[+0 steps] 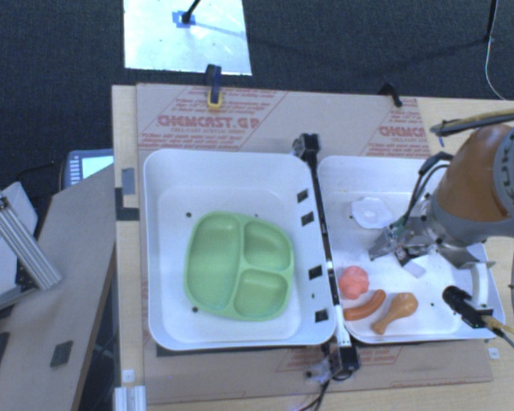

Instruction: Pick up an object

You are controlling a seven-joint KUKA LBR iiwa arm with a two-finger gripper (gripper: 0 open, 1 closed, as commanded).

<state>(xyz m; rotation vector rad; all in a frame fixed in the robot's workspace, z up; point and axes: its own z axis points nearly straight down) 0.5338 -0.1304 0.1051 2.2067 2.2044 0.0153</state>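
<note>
Drumstick (395,310) | looks light, stiff, smooth; I'd pinch its thin shaft | gripper (400,248) above, jaw state unclear

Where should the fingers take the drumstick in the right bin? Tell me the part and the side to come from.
Grip the drumstick at its narrow shaft, just below the fat end, coming straight down from above with the fingers across its width. It lies flat and slanted, fat end up-right. The sausage lies close on its left, so closing across the thin part probably leaves the most room.
</note>
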